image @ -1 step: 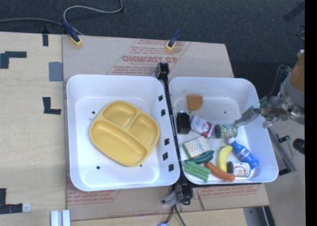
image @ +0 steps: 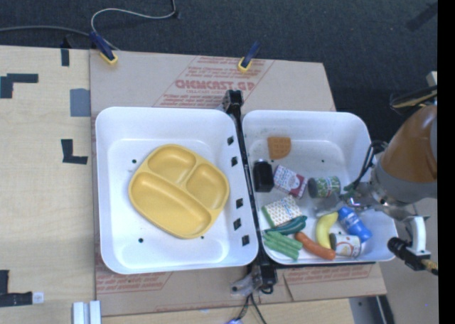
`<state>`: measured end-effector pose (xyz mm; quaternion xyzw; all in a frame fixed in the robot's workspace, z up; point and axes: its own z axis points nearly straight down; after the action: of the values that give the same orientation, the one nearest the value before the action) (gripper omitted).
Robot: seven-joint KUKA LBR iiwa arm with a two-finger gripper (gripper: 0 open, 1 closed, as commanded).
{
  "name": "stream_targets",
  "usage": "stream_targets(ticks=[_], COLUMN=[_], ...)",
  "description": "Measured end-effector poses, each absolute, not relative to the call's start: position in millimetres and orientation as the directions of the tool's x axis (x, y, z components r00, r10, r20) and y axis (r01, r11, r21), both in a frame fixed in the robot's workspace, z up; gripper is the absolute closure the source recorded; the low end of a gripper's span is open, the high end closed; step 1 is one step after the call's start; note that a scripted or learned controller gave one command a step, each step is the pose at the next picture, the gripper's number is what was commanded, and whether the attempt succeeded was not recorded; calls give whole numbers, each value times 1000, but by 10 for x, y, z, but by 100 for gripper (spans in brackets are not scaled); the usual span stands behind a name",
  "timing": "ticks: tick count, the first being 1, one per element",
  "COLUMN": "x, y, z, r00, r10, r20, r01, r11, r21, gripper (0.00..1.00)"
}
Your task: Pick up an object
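At the right bin's (image: 306, 120) outer edge, my arm (image: 412, 159) hangs over the rim, with the clutter lying just inboard, toward the divider. Nearest is the blue bottle (image: 353, 222), long axis slanted toward the front corner; the banana (image: 325, 229) lies just beyond it, then the carrot (image: 315, 246). My pincer (image: 370, 198) sits near the bottle's cap end; whether it's wide or narrow, I can't tell.

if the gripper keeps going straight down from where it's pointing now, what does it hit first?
Most likely the blue bottle, which lies right under the gripper at the right bin's front right. The banana sits just to the bottle's left. Depth is hard to judge from this slanted view, so take it as a best guess.
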<state>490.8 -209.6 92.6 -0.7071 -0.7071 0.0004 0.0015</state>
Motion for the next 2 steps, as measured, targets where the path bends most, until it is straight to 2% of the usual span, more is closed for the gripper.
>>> stream_targets(ticks=[1,2], x=[4910,4842], y=[-2094,-1542], z=[1019,1966], r00=[0,-2], r10=[1000,1000], r20=[2,0], r01=[1000,1000], r11=[0,2], r21=[-2,0], gripper=[100,100])
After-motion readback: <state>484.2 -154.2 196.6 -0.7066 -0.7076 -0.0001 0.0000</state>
